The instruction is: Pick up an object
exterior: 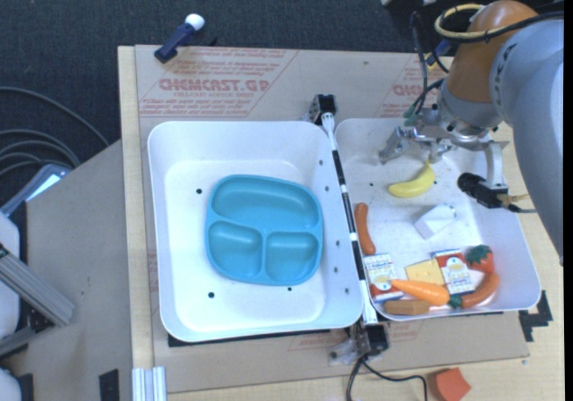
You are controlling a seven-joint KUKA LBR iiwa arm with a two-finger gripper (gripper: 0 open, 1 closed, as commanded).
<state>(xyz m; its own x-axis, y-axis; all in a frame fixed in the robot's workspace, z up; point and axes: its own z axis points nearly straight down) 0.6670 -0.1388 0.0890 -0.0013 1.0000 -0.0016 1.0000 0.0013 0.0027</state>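
The pincer [414, 144] hangs low over the far end of the right bin [519, 258], its 2 fingers spread a little way apart with nothing between them. The nearest pickable thing, a yellow banana [413, 183], lies just below and in front of the fingertips, apart from them.

The likeliest failure, as I judge it, is a closure on air: the banana sits slightly off the fingers' line, and its curved, smooth skin could slide out sideways when pinched. A descent too near the bin's far wall might also catch a finger on the rim.

Further toward the camera from the pincer lie a small white block [435, 222], a red sausage [362, 227] along the divider, and a crowded heap at the near end: an orange carrot [421, 291], 2 small printed cards [457, 272], a brown sausage [407, 307]. That clutter is well apart from the banana and should not hinder a grasp there. A black cable connector [479, 188] hangs beside the pincer, to its right, and could snag. In the left bin [170, 211] rests a blue divided plate [264, 229], far off.
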